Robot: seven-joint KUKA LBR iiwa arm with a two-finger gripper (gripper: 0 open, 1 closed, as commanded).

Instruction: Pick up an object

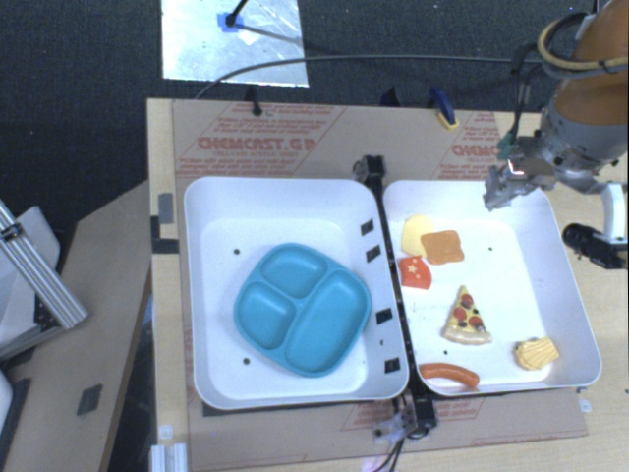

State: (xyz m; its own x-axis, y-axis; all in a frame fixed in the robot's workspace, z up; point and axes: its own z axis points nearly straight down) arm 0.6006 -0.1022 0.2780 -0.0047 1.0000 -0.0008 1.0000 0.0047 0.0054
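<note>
The right bin (550, 264) holds several toy foods: a pale yellow piece (417, 232), an orange-brown toast slice (442, 248), a red piece (416, 274), a pizza slice (466, 317), a ridged yellow chip (536, 353) and a sausage (449, 374) by the front rim. My gripper (501, 193) hangs over the bin's far right corner, well away from all of them. Nothing shows between its fingers.
A blue divided plate (301, 308) lies in the left bin (221, 244). A black clipped divider (383, 264) runs between the bins. Cardboard (295, 141) lies under both, with a foil sheet (234, 28) beyond it.
</note>
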